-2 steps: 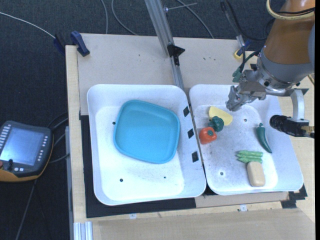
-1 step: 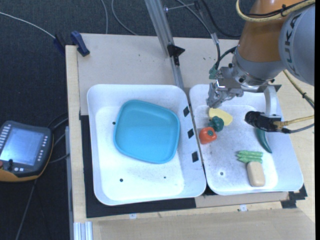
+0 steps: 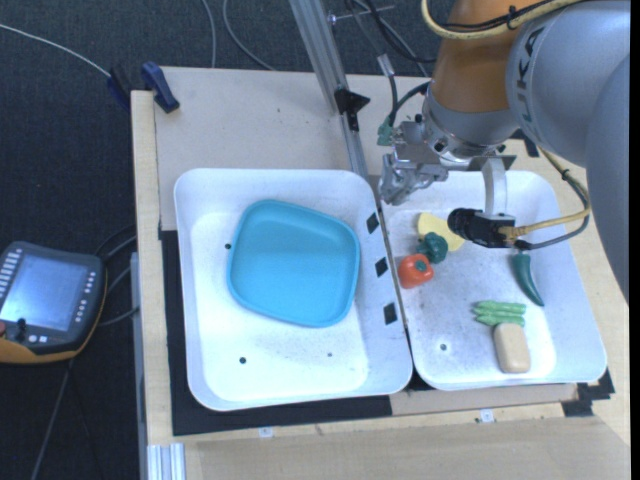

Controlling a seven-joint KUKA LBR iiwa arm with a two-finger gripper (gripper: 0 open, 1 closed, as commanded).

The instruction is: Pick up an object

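Tan bench (image 3: 250, 118), white bins (image 3: 200, 208), dark carpet (image 3: 60, 8)

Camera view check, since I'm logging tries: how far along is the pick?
Done: the grey arm's gripper is over the right white bin's upper left corner. In hand: nothing shows between its fingers. Left: every item lies in that bin, the red tomato-like toy, the green pepper, the beige block.

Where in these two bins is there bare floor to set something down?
Left bin: floor below the blue plate. Right bin: patch between tomato and beige block. Crowded: right bin's top, around the hand, banana and green chilli.
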